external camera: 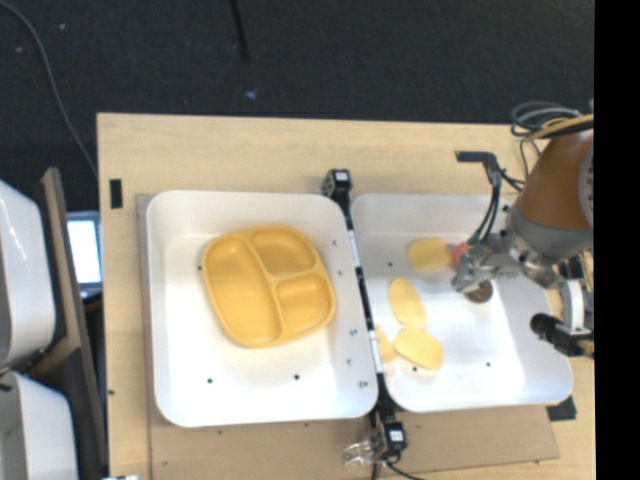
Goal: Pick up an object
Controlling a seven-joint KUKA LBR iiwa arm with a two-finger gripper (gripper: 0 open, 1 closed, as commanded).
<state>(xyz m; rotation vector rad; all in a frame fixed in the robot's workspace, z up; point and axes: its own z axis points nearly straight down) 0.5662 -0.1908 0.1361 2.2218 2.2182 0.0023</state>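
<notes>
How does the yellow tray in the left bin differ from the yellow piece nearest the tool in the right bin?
The divided tray is far larger than the small piece. The tray has three compartments; the piece looks plain and rounded. The tray lies far from the tool; the piece lies just beside it. Both are yellow.

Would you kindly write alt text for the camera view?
The gripper hovers over the right bin, beside several yellow pieces. A yellow divided tray lies in the left bin.
</notes>
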